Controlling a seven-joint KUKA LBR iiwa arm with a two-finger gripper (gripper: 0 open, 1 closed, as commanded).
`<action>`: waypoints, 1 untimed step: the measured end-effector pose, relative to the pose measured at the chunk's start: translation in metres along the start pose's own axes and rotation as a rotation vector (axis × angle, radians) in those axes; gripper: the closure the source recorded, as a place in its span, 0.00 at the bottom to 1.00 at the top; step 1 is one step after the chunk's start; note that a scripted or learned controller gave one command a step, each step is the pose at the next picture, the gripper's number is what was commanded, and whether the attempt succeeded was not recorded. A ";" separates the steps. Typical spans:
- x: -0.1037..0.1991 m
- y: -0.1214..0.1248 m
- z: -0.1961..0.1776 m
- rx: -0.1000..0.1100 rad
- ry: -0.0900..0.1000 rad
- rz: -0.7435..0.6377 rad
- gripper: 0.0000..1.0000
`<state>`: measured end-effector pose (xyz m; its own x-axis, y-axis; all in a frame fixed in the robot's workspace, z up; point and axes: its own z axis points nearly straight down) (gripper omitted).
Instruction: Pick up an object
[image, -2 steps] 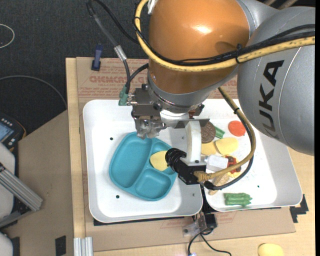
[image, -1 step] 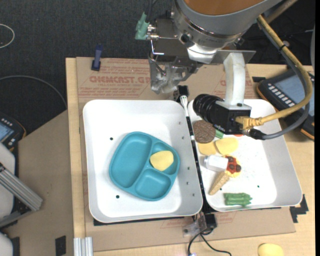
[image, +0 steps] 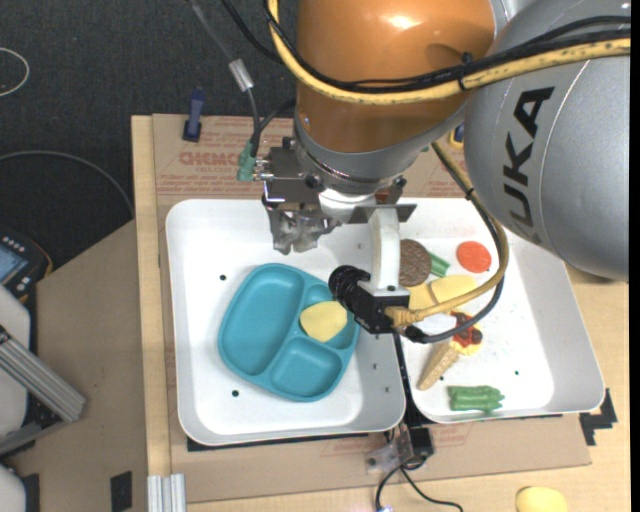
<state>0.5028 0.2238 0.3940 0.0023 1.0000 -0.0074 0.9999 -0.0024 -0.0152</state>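
The grey arm with its orange band fills the upper part of the camera view, and its gripper (image: 300, 232) hangs low over the far edge of the left white bin (image: 195, 300), just beyond the teal plastic divided tray (image: 262, 325) that lies in that bin. The metal fingers point down toward the bin floor, but from this angle I cannot tell whether they are open or closed, and nothing is visible between them.

Taking the teal tray as the landmark: a pale yellow rounded piece (image: 323, 320) sits on the tray's right side, touching its rim. Past the tray's right edge, across the divider, the right white bin (image: 560, 330) holds several small toys: a brown round disc (image: 414, 263), an orange round piece (image: 475, 257) farther right, a yellow wedge-shaped piece (image: 445, 292), a tan cone-shaped piece (image: 437, 366) and, nearest the camera, a green bean-like piece (image: 473, 399).

As for progress, the pick looks not yet done. Every object in view rests in a bin, none is lifted. The gripper stands near the tray's far rim, so the tray may be the target, though that is only a guess. What remains is closing on something, then lifting it clear.
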 end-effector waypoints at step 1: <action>0.001 0.001 -0.020 -0.018 0.009 -0.002 1.00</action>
<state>0.5037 0.2253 0.4136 0.0000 1.0000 0.0020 1.0000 0.0000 0.0025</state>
